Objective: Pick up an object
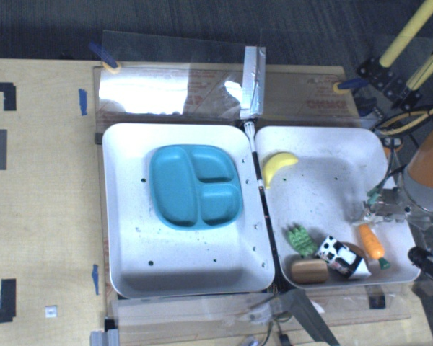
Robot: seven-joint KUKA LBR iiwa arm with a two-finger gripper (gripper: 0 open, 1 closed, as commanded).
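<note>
Left bin point(123, 215) holds a blue divided plate point(196, 186), long axis roughly top-bottom. Right bin point(325, 157) – yellow banana point(277, 166) near its upper-left corner, curved, tips down-left and right; green leafy toy point(299, 238), brown block point(309, 270), black-and-white cow toy point(339, 256) along the front edge; orange carrot point(372, 244), pointing up-left, green end down-right. Gripper point(385, 202) at right rim just above the carrot – whether it's wide or narrow, can't tell. Wooden bench point(43, 193), dark carpet behind.
</note>
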